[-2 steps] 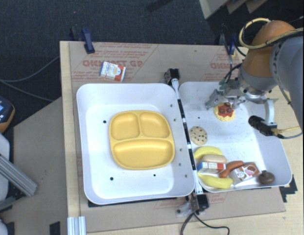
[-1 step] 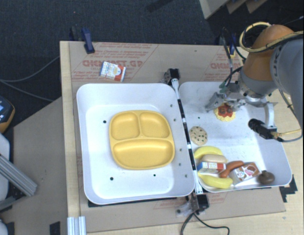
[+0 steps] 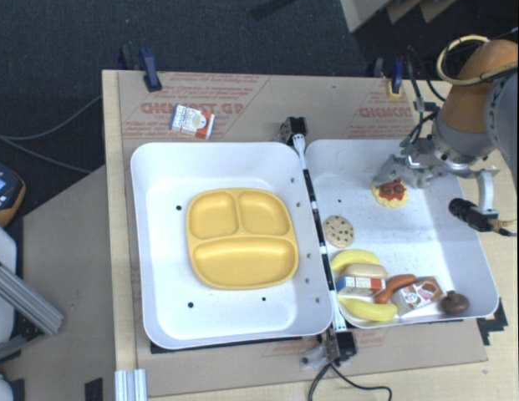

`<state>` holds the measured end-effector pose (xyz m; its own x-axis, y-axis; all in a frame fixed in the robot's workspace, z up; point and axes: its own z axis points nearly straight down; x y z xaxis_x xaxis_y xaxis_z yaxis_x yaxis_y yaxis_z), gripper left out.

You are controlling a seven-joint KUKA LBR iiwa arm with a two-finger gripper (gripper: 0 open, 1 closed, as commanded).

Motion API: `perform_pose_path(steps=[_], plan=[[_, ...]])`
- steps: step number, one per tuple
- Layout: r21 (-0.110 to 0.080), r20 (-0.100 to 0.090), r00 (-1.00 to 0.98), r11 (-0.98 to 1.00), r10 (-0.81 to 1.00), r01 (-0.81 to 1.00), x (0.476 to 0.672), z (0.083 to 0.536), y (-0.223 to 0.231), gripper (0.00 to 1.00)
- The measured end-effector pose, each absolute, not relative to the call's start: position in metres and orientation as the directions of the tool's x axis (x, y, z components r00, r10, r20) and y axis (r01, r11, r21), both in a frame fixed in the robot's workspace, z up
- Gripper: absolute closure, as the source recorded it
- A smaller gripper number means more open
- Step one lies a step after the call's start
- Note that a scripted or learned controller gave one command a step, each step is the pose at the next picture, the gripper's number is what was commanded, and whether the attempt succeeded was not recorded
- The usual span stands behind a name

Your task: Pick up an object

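Arm [image 3: 485, 90] cut off at right edge; claw [image 3: 391, 176] partly hides pizza toy [image 3: 391, 193].

Two shallow white bins sit side by side on one bench: a left bin [image 3: 159, 224] and a right bin [image 3: 460, 249].

The left bin holds one yellow divided plate [image 3: 241, 238] with three compartments.

The right bin holds one small pizza-like toy [image 3: 391, 193] at its 12 o'clock, one cookie [image 3: 338, 230] at 9 o'clock, and a cluster at 6 o'clock: two bananas [image 3: 365, 309], one sausage [image 3: 396, 284], one small carton [image 3: 359, 284], one packet [image 3: 423, 294] and one brown ball [image 3: 453, 303].

One small box [image 3: 192, 121] lies on the bench at the left bin's 12 o'clock.
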<state>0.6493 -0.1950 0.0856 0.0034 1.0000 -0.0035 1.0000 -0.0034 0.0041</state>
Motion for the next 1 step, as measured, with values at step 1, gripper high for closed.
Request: perform_pose_path(steps=[1], plan=[[-0.004,0.002,0.0,0.0,1.0,1.0,0.6112,0.0846,-0.1592,0.0]])
